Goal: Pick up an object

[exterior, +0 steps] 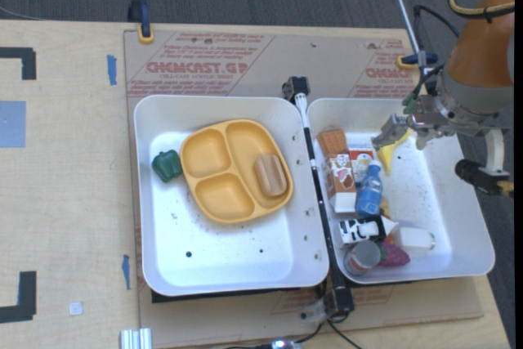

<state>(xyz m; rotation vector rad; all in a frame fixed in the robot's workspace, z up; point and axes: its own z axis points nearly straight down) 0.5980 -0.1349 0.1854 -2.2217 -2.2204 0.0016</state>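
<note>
Bins: 2 shallow white bins side by side on the bench (pixel 65 200), left bin (pixel 155 257) and right bin (pixel 458 241), their inner rims touching along a dark centre strip.
Open room, left bin: the bare floor along the near edge and near-right corner is free; the far part is taken by the plate.
Open room, right bin: the right half of the floor is bare; the things crowd the left wall and the near-left corner.
Hand: the hand (pixel 409 129) sits over the far part of the right bin, just beside a yellow object (pixel 387 157); whether its fingers are apart or together I cannot tell, and nothing is seen held between them.
Arm: 1 grey arm with an orange band (pixel 482 53), coming in from the right over the right bin's far-right rim.
Blue bottle (pixel 369 192): 1, lying in the right bin left of centre, long axis running near to far, cap end pointing to the far side.
Orange packet (pixel 333 143): 1, at the far-left of the right bin, against the left wall.
Carton (pixel 341 173): 1, printed, just beside the bottle's left.
Near-left cluster: 1 black-and-white object (pixel 358 229), 1 round can (pixel 364 257), 1 pink object (pixel 395 257), 1 white object (pixel 415 239), packed close.
Yellow plate (pixel 221 167): 1, with 3 compartments, in the left bin.
Bread roll (pixel 270 176): 1, in the plate's right compartment, long axis near to far.
Green object (pixel 167 166): 1, touching the plate's left edge.
</note>
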